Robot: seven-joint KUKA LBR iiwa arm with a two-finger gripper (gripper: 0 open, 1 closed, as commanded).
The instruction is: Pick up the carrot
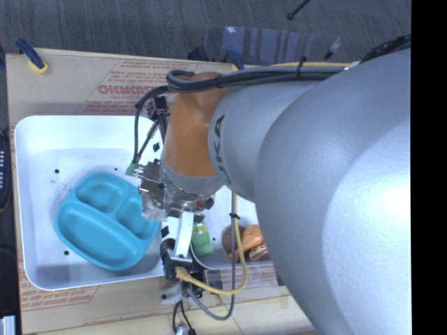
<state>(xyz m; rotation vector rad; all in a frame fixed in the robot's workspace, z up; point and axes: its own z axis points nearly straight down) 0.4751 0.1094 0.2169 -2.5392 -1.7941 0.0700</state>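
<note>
An orange piece, taken to be the carrot [253,240], is lying in the right bin [216,260], at three o'clock from the gripper [152,211] and partly hidden by the arm. The gripper is being held over the blue tray's [98,222] right edge; whether it is released or clenched cannot be told. The carrot is being judged light, stiff and smooth, so a hold across its middle is being advised.

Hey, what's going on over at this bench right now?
The grey robot arm with an orange band reaches in from the right, its gripper over the right edge of a blue plastic divided tray in the left white bin. An orange item, probably the carrot, lies further right beside a small green object, apart from the gripper.
</note>
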